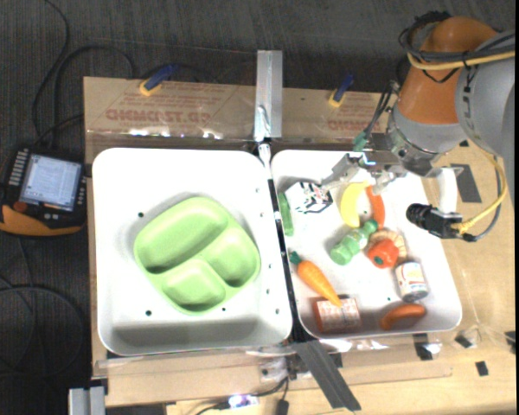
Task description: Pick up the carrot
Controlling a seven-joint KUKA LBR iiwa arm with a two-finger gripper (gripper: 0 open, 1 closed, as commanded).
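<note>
The carrot (317, 280), orange with a green top, lies slanted in the right bin (450, 266) near its left wall, toward the front. My gripper (363, 176) hovers over the back of that bin, well behind and to the right of the carrot. Its two fingers stand spread and open, with nothing between them. Just below the fingers lies a yellow banana (352, 204).
Around the carrot lie a brown box (336, 314), a green toy (349, 245), a red-orange pepper (382, 252), a small bottle (411, 279) and a red sausage (403, 316). A black-and-white item (310, 197) sits at the back left. The left bin (121, 171) holds a green divided plate (197, 253).
</note>
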